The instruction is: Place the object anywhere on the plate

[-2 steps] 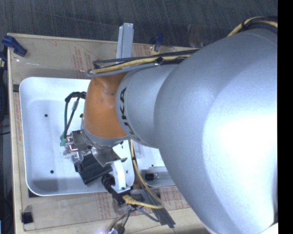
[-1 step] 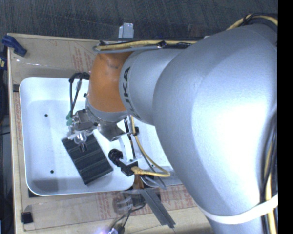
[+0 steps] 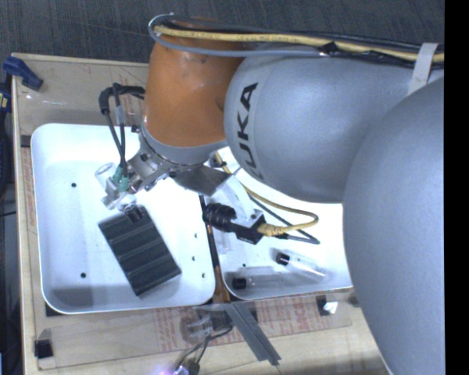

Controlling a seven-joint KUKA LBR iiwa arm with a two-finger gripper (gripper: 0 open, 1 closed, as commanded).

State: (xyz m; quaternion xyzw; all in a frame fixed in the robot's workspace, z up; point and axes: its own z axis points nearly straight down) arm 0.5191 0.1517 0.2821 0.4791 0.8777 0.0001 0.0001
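A black ribbed rectangular slab (image 3: 139,250) lies at a slant in the left white bin (image 3: 55,209), towards its front. My gripper (image 3: 117,184) hangs over the left bin, just past the slab's far end and close to it. The gripper's tip is pale, with a small green spot on it. The big grey and orange arm covers the space behind the gripper and most of the right bin.
In the visible front strip of the right bin (image 3: 297,291) lie clear plastic pieces: a tube with a dark cap (image 3: 298,264) and a longer clear piece (image 3: 254,276). The rim between the bins (image 3: 212,264) runs right of the slab. A blue clamp (image 3: 19,70) sits at the bench's far left corner.
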